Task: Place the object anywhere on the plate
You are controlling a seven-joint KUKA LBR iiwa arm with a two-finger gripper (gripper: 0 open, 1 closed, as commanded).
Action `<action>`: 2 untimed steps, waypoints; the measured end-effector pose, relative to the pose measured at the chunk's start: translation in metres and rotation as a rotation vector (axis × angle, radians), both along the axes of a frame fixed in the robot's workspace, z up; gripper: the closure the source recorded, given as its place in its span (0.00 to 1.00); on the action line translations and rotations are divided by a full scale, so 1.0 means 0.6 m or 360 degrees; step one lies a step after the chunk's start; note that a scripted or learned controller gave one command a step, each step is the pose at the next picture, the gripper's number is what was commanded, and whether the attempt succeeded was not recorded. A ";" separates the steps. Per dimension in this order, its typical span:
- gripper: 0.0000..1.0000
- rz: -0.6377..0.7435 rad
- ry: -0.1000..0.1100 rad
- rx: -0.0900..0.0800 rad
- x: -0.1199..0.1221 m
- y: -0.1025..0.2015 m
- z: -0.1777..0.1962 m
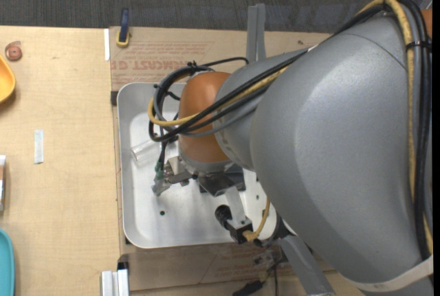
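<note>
Dark carpet is running along the top, and below it the pale wooden bench (62, 150) is carrying a shallow white bin (130, 219) on brown cardboard. The grey arm (330, 150) is reaching in from the right and blanketing most of that bin, its orange band (199, 116) sitting right over the middle. The gripper (163, 181) is hanging low near the bin floor, and whether it is wide, narrow or carrying anything I cannot tell. The object and the plate are somewhere I cannot make out under all that arm. A small clear piece (141, 150) is lying just beside the wrist. The risk: a grab closing on nothing, or the looping cables (165, 116) snagging the bin wall.
</note>
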State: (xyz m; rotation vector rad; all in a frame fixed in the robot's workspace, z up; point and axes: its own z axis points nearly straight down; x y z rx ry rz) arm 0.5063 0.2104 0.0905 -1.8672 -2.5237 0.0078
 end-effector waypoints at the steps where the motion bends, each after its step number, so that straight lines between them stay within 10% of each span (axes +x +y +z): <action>1: 0.00 -0.0254 -0.0004 -0.0002 -0.012 -0.013 0.155; 2: 0.00 0.0492 -0.0004 0.0001 0.095 -0.042 0.119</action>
